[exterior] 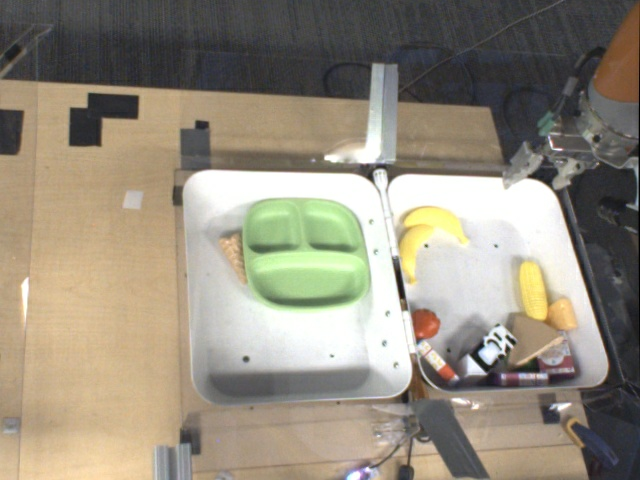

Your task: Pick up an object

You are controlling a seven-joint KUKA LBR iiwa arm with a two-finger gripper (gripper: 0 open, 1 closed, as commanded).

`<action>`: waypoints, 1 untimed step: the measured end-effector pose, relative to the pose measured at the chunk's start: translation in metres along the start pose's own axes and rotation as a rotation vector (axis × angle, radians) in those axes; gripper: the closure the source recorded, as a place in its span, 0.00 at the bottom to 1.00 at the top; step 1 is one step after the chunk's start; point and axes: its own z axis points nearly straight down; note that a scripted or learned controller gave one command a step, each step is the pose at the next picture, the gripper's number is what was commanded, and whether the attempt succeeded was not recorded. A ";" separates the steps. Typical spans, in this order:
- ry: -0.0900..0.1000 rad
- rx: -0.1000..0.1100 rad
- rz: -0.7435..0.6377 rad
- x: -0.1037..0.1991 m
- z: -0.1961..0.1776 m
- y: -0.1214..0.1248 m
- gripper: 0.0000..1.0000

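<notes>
Camera view puts the pincer (541,160) at the far right corner of the right bin (470,248), above its rim, fingers spread and pinching nothing. Candidates lie untouched in that bin: bananas (428,234) near the divider, corn (533,289) at the right, a tomato (426,323) lower down. Nothing is lifted; approach, grasp and lift all seem left to do.
</notes>
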 end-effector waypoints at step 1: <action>0.001 0.003 0.243 0.061 0.076 0.000 0.00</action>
